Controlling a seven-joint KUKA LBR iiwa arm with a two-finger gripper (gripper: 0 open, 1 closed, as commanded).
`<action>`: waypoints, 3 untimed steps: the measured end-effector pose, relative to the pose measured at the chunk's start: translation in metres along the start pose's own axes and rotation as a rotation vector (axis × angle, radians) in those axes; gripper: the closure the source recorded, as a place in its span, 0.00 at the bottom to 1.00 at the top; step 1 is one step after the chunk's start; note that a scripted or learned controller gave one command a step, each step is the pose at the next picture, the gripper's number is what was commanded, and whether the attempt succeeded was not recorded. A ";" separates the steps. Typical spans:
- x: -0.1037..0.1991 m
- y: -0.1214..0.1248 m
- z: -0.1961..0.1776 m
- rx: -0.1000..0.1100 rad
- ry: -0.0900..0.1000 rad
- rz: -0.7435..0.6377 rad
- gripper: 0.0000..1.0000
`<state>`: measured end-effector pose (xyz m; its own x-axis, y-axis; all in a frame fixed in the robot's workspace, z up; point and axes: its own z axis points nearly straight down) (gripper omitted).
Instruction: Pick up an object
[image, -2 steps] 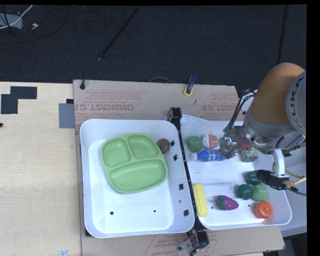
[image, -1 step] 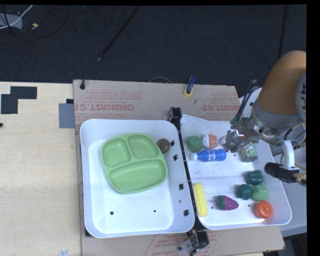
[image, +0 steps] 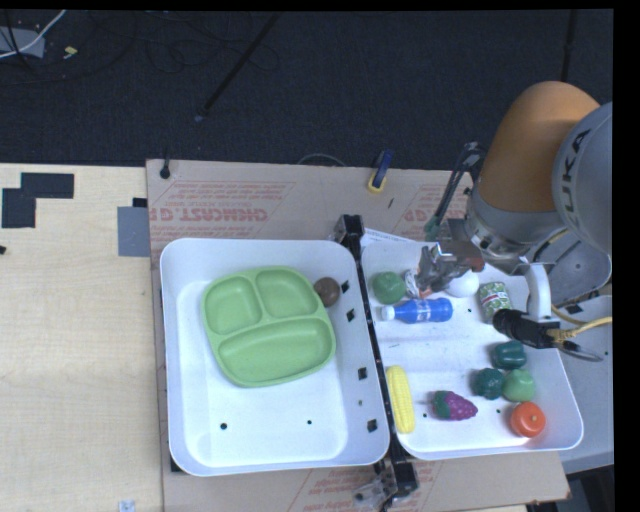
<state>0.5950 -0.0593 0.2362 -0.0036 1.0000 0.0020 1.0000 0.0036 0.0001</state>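
Note:
My gripper (image: 424, 283) hangs low over the back of the right bin (image: 455, 445), just above the neck end of a blue bottle (image: 420, 311) that lies on its side. A green round item (image: 388, 288) sits just left of the fingers. Nothing shows between the fingers. Further right and toward the front lie a small green-labelled can (image: 492, 299), two dark green pieces (image: 508, 354) (image: 488, 382), a light green piece (image: 519, 385), an orange fruit (image: 527, 419), a purple item (image: 453, 405) and a yellow corn cob (image: 400, 397).
The left bin (image: 190, 420) holds a green divided plate (image: 268, 325) and a small brown ball (image: 327, 291) by its right wall. A black divider (image: 360, 330) runs between the bins. The arm's grey and orange body (image: 540, 150) looms over the right bin's back corner.

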 end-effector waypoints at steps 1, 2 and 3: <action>0.046 0.004 0.010 0.004 0.000 0.000 1.00; 0.101 0.015 0.020 0.003 0.000 -0.001 1.00; 0.149 0.023 0.004 0.001 0.000 -0.001 1.00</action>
<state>0.6177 0.0894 0.2323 -0.0042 1.0000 0.0025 1.0000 0.0042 -0.0008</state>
